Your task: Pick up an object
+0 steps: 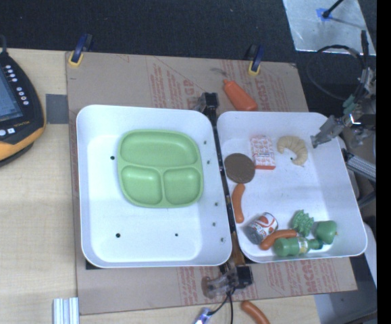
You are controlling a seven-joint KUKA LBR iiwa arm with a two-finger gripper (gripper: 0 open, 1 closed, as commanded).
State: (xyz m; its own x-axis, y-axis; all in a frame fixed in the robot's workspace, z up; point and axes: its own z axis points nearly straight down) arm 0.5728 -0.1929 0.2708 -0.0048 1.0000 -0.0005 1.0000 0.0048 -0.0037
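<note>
Over in the right bin point(347, 181) the things to pick from lie loose: a pale tan croissant point(294, 148) near the far right corner, a red-and-white packet point(263, 152) just left of it, a flat brown disc point(240, 168) against the left wall, and an orange sausage-shaped piece point(238, 203) lying along that wall nearer the camera. Crowded into the near right corner are a small red-and-white can point(261, 227) on its side, an orange carrot-like piece point(279, 237), a dark green knobbly vegetable point(302, 221), a green pepper point(325, 231) and a green bottle-like item point(291, 247), most of them touching one another. Between the croissant and that cluster the bin floor is bare white. The end effector point(325, 132) hangs at the bin's far right rim, close to the croissant but apart from it; whether its fingers are spread or closed cannot be told. The left bin point(94, 201) holds a light green divided plate point(160, 167), with bare floor all round it. Both bins sit on a brown cardboard sheet point(148, 79) clipped to the light wood table point(19, 214). An orange carrot point(239, 95) lies on the cardboard beyond the bins, and an orange-edged control pendant point(5, 110) rests at the far left.
</note>
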